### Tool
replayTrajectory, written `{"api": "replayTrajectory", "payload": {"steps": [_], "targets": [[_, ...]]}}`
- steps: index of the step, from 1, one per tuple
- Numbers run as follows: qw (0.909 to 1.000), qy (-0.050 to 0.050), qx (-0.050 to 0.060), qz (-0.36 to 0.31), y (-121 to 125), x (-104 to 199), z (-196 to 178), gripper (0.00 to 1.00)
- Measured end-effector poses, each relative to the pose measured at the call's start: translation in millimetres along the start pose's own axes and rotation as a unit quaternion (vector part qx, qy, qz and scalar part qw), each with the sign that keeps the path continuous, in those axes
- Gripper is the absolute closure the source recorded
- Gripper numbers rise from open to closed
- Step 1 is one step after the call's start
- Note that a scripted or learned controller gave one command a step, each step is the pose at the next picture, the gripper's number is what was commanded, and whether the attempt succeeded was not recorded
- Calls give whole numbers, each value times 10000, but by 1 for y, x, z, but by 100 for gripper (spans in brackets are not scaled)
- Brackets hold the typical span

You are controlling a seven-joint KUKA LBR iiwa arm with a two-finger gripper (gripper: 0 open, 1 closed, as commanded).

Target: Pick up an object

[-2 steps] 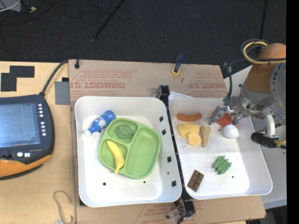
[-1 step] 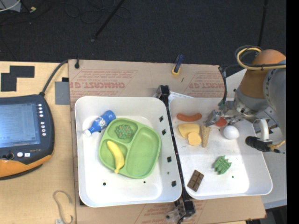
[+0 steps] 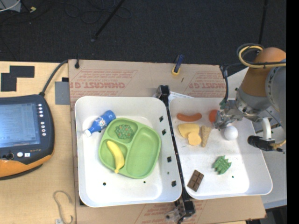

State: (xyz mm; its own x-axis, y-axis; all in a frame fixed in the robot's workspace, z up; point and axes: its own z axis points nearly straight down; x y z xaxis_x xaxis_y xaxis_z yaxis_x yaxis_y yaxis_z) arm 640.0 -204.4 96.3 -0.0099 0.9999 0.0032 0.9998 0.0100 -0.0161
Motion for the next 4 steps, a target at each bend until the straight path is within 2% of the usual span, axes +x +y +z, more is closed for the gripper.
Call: {"api": "replayTrajectory", "payload": {"steps": [1, 2, 3, 4], "targets": [[10000, -13, -71, 54, 2, -2, -42, 100], [9999, -24, -94, 43, 6, -8, -103, 100], [9999, -19, -91, 40, 6, -10, -134, 100], [10000, -7, -60, 41, -15, 40, -137, 100]]}}
